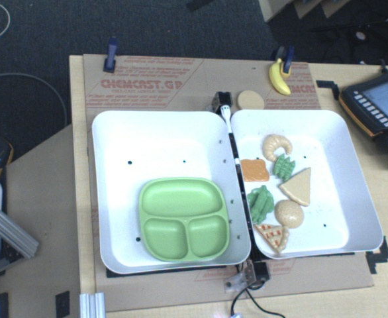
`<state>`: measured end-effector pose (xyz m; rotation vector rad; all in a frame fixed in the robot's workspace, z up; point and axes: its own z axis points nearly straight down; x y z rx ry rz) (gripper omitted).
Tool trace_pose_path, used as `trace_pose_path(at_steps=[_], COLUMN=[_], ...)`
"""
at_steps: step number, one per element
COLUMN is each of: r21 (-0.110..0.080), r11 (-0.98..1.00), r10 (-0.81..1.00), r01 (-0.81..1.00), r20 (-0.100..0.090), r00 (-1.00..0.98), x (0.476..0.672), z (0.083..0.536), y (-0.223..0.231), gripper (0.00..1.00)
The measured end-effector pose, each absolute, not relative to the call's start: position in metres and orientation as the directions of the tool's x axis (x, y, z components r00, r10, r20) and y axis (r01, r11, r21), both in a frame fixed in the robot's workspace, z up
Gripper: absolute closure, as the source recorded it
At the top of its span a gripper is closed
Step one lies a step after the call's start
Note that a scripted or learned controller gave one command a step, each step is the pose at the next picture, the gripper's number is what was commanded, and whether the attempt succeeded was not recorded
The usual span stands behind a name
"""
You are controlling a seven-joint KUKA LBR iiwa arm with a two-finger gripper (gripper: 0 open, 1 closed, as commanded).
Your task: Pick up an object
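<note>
Overlapping toy foods (278,191), pizza slice (272,236) indistinct

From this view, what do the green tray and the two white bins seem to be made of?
The green tray looks like moulded plastic with a matte finish: one even colour, rounded rims, three pressed compartments. The left white bin and the right white bin seem thin formed plastic, smooth and slightly glossy, with soft curved corners. Painted metal cannot be fully ruled out.

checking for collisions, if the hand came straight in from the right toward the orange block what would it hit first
If low, probably the right bin's rim; above that, the green leafy piece just right of the orange block.
</note>
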<state>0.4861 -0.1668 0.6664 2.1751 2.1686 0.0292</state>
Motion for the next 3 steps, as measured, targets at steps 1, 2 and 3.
trace_pose_path(at_steps=[1,2,3], r21=[0.068,0.074,0.079], r11=[-0.002,-0.003,-0.004], r10=[0.999,0.999,0.999], r01=[0.998,0.997,0.997], r20=[-0.039,-0.042,-0.045], r00=[0.005,0.006,0.007], x=[0.486,0.487,0.487], z=[0.677,0.688,0.699], y=[-0.167,-0.168,-0.168], gripper=[1.00,1.00,1.00])
